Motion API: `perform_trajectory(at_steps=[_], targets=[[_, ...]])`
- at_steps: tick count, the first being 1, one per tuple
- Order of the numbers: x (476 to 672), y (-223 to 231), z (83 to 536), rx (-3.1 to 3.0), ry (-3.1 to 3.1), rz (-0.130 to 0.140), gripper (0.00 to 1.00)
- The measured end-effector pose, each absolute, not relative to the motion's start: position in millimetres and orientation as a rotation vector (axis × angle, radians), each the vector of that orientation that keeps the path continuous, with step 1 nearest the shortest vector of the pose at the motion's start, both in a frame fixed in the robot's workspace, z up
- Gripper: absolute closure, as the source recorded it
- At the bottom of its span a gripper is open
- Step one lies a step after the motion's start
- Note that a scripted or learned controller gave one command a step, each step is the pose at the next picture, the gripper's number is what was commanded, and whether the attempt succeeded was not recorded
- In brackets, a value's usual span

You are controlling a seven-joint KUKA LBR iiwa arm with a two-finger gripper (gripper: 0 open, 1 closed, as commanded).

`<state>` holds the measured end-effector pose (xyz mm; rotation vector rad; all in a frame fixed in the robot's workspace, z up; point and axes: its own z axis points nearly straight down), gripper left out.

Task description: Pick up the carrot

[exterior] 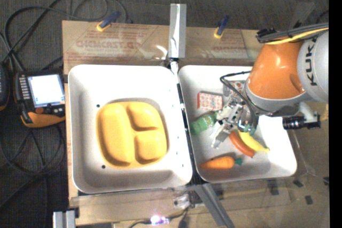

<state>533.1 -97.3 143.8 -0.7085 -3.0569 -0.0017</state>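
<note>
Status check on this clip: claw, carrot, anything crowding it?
Claw low in right bin, over the green item. Carrot lying loose at the bin's near wall, ungrasped. Banana and orange-red piece just beyond it.

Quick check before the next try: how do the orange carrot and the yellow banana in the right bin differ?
The orange carrot is orange with a green stem end; the yellow banana is yellow. The carrot lies nearly level along the right white bin's near wall, clear of the arm; the banana lies slanted, right beside the gripper. Both lie in that bin.
</note>
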Motion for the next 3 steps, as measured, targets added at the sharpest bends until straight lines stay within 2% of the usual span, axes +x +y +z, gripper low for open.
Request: perform_trajectory(at_steps=[1,2,3], targets=[[563.4,-102.5,96.9,-0.269,-3.128,-0.002,0.00],[564.2,-102.2,104.5,-0.272,-3.128,-0.009,1.00],[525.3,-44.3,181.7,-0.861,-3.020,0.004,1.00]])
